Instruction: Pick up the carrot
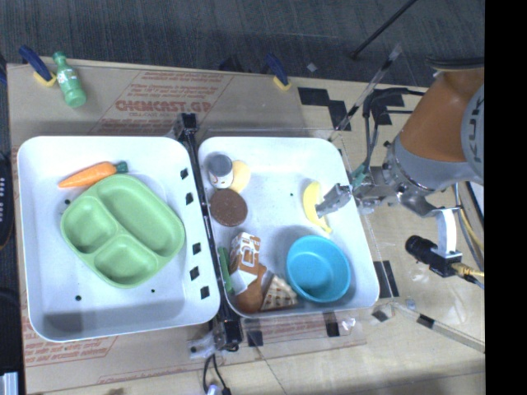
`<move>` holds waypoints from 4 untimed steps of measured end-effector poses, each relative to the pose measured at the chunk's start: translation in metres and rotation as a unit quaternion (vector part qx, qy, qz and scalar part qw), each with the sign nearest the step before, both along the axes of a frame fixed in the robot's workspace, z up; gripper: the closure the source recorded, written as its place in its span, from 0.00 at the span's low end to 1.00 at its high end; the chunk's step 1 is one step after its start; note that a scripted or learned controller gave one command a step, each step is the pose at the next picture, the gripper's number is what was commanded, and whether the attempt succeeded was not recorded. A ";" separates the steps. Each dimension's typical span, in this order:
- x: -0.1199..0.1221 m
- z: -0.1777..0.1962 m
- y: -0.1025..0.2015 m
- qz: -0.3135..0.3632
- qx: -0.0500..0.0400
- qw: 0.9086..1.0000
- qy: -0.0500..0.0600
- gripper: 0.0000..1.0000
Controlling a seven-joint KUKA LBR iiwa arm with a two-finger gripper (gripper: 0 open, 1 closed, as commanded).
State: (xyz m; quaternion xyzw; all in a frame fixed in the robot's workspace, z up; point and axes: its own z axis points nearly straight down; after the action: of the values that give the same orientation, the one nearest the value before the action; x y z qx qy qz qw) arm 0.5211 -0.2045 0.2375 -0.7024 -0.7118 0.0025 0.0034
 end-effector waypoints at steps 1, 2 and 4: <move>0.019 -0.144 -0.005 0.021 -0.001 1.000 -0.002 0.00; 0.101 -0.082 0.038 0.046 0.000 0.999 -0.004 0.00; 0.038 -0.147 0.050 0.091 0.002 0.996 0.000 0.00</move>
State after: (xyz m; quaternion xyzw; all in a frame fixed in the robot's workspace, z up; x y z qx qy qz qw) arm 0.5595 -0.1544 0.0910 -0.6350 -0.7725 0.0017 0.0043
